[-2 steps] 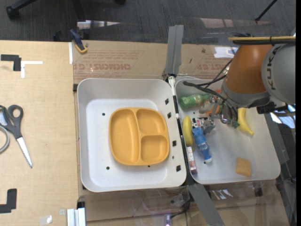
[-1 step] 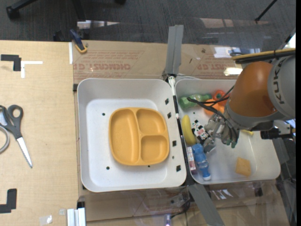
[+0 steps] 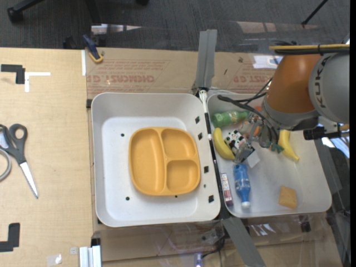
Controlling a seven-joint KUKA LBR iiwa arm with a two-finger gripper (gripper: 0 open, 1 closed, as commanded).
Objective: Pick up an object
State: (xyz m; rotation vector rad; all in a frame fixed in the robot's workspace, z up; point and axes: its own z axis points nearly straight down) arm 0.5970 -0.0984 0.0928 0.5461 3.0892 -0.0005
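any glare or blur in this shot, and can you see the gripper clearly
Camera view: even, soft lighting; bright glare streaks on the floor strip above the cardboard; white bins look slightly washed out. The gripper is small, cluttered with cables and shaded under the arm, so its fingers are hard to read. Bottle and bananas stay sharp.

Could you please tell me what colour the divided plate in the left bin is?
The divided plate is yellow-orange, seen clearly in the camera view.

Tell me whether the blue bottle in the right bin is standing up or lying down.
Lying down. The blue bottle rests on its side on the floor of the right bin, its white cap pointing toward the bin's near edge.
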